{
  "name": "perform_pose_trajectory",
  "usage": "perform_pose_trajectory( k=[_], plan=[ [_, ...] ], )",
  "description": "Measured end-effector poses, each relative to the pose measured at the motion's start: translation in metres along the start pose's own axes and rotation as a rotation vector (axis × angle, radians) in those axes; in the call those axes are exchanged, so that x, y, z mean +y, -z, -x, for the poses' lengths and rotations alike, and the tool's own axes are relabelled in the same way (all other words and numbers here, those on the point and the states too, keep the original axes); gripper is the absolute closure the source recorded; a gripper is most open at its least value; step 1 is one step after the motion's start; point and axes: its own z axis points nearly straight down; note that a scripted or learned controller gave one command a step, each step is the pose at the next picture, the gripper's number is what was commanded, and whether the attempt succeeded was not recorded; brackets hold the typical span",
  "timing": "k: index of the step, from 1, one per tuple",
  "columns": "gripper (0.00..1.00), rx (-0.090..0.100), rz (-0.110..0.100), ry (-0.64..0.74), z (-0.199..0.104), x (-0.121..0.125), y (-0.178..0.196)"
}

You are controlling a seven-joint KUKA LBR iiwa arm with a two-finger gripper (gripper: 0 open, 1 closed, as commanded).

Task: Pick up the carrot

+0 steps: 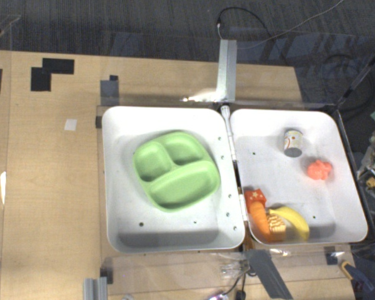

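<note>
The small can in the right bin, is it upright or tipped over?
Tipped: the can lies on its side on the right bin floor.

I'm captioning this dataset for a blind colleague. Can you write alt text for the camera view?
Two white bins sit side by side on a wooden bench: the left bin holds a green divided plate, the right bin a carrot beside a banana in its near left corner. A small can and an orange-pink ball lie farther back.
</note>
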Motion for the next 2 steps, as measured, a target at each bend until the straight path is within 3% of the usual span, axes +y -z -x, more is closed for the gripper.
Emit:
perform_pose_trajectory(
  k=[1, 2],
  plan=[
    [1.0, 0.001, 0.002, 0.006, 0.0, 0.0, 0.166],
    [1.0, -0.001, 0.0, -0.114, -0.015, 0.01, 0.165]
  ],
)
